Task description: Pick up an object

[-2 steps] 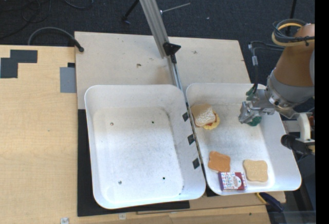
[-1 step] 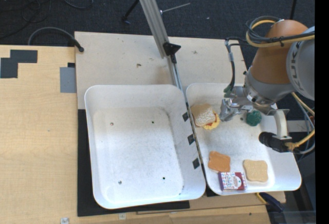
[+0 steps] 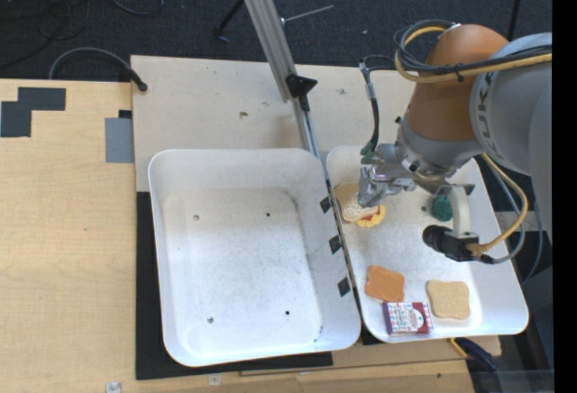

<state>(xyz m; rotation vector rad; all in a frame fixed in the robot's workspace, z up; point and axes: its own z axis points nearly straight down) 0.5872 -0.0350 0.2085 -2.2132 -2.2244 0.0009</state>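
Yellowish round toy food piece (image 3: 359,206) sits near the left wall of the right bin (image 3: 505,315), and the end effector (image 3: 370,196) is right on top of it, though I can't tell its grip state from this angle. I'd centre over the piece, away from the wall, then lift straight up slowly.
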